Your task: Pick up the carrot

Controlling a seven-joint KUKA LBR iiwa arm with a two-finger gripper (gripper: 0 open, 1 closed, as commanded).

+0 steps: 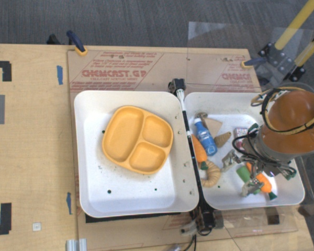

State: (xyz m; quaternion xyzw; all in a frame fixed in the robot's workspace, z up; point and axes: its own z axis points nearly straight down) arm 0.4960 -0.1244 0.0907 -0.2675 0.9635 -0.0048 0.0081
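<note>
Arm [288, 122] reaches into the right bin [298, 198] from the right, gripper [246, 175] down low in the bin's front right part, right over the carrot [263, 183], which lies orange with a green end near the front right corner; can't tell if the gripper is open or closed, or whether it grips the carrot. Same bin also has a blue bottle [204, 137], an orange piece [199, 150] just beside it and a croissant [212, 174]. Left bin [89, 192] holds a yellow divided plate [137, 139].
</note>
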